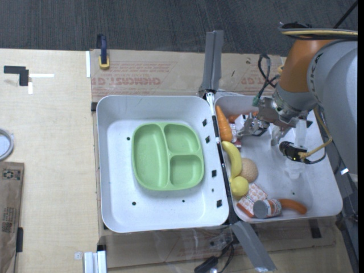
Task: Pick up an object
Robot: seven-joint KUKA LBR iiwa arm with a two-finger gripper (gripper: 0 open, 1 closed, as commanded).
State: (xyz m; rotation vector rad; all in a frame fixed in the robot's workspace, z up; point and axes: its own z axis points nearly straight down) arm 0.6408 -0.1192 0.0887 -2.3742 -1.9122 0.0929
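Left bin (108,169): green divided plate (168,155) at centre, untouched. Right bin (324,192): carrot (224,124), banana (231,157), lemon (239,186) along left wall; round brown thing (248,168) just beside banana; can (263,207) and second carrot (292,205) near front edge. Gripper (250,127) low at back left corner, near carrot; open or closed: cannot tell. Nothing seen held. Judged step: approach. Next: descend squarely on one item, close.

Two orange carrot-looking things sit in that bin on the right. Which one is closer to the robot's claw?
The carrot along the bin's left wall, beside the gripper. The other carrot lies at the near edge.
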